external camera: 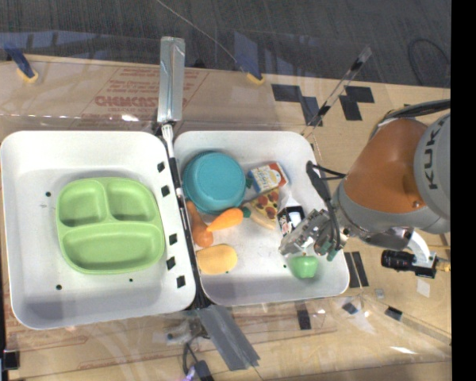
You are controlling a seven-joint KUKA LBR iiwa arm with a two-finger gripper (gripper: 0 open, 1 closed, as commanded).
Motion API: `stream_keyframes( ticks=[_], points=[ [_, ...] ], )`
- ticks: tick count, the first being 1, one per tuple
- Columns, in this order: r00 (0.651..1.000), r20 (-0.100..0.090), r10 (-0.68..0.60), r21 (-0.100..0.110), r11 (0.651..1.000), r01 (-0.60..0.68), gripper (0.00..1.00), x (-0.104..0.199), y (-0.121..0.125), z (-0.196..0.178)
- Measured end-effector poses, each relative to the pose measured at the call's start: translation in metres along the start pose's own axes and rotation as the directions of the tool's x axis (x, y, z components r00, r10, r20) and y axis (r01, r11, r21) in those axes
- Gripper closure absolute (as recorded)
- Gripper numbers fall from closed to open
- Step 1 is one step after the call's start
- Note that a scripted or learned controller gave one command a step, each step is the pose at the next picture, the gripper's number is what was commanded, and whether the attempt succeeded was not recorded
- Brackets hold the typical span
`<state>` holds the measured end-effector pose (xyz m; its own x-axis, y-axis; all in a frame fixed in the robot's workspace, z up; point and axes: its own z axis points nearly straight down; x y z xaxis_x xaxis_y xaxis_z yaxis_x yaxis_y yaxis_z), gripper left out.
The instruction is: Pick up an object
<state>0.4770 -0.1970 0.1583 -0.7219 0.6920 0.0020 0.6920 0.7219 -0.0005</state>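
The right bin [246, 292] holds a teal bowl [214, 181], an orange carrot [224, 220], a yellow lemon-like piece [216, 258], a pizza slice [266, 207], a small printed carton [266, 178], a dark little bottle [289, 217] and a green apple [305, 267]. My gripper [308, 240] hangs low over the bin's right side, just above the green apple and beside the dark bottle. Nothing shows between its fingers.
The left bin [24, 213] holds a green divided plate [109, 224]. A metal divider post [171, 78] stands at the back between the bins. The arm's orange band [389, 173] looms over the right bin's right wall.
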Motion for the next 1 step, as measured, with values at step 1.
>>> stream_keyframes(
  ticks=[1],
  points=[
    [0.996, -0.003, 0.085, 0.001, 0.996, -0.085, 1.00, -0.0083, -0.0091, 0.0377]
  ],
)
